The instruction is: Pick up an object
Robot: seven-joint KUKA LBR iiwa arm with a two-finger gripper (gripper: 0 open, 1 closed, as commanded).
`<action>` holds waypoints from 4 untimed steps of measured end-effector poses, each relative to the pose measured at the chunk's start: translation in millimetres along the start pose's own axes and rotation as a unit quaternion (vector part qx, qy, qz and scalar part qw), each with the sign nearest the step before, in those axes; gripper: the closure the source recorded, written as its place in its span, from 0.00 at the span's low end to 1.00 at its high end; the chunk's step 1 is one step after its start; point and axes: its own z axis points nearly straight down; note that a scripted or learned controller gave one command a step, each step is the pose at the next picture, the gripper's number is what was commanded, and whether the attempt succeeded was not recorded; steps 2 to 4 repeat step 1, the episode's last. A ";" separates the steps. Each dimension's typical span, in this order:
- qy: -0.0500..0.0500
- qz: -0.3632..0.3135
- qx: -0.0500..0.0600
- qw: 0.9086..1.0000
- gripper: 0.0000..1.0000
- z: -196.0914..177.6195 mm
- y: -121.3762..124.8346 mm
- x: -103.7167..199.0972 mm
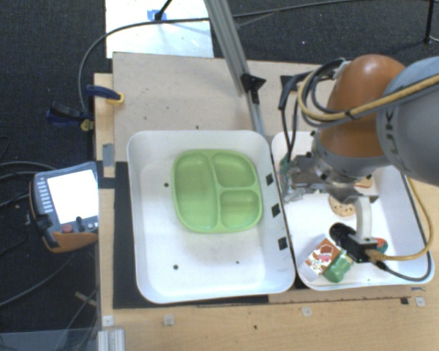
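Hanging over the right bin, the gripper sits under the bulky wrist, and whether it is spread or pressed together cannot be told. Likely targets lie toward the bin's near corner: a red-and-white packet touching a green piece, with a tan item closer to the wrist. A clean pick probably calls for centring over one thing, clear of the bin wall and any neighbour, before descending.

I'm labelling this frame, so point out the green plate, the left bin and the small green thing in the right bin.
green plate point(194, 192), camera view, large left compartment.
left bin point(205, 269), camera view, bare floor.
small green thing point(338, 269), camera view, its middle.
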 end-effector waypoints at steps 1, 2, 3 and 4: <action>0.001 -0.001 0.000 1.000 1.00 6.4 -0.4 63.7; 0.001 -0.001 0.000 1.000 1.00 6.4 -0.4 63.7; 0.001 -0.001 0.000 1.000 1.00 6.4 -0.4 63.7; 0.001 -0.001 0.000 1.000 1.00 6.4 -0.4 63.7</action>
